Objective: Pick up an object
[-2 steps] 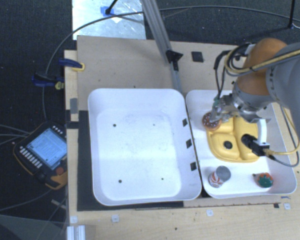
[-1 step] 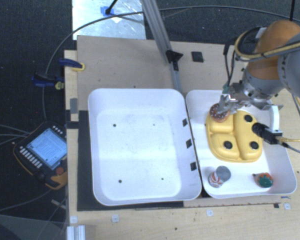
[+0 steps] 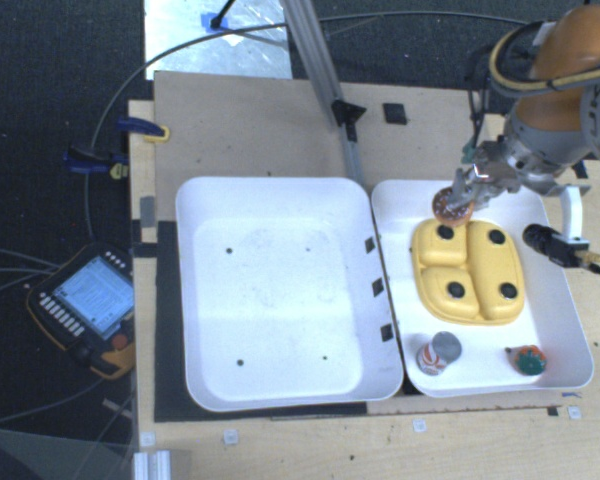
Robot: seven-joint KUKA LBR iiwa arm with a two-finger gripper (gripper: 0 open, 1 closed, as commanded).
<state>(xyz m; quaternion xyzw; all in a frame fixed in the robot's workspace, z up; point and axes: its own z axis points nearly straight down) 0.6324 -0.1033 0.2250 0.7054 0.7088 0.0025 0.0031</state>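
A tan bench (image 3: 250, 128) stands on dark carpet and bears two shallow white bins side by side. At the far left, off the bench, a teach pendant (image 3: 85, 303) with a lit blue screen lies on the floor among cables; its writing is too small to read. The left bin (image 3: 280, 193) comes next. The right bin (image 3: 558, 298) holds a large yellow moulded piece (image 3: 470, 268) with four lobes and four dark dots, set near the bin's middle. Toward the near edge sit a small grey and red round object (image 3: 438, 352) and, further right, a small green and orange object (image 3: 526, 360), well apart from each other. Just beyond the yellow piece's far edge is a small brownish ring-shaped object (image 3: 450, 205), touching or just beside the gripper (image 3: 468, 186). Whether the gripper holds it cannot be told. The grey arm (image 3: 565, 68) with its orange band enters from the upper right. No labels can be read.
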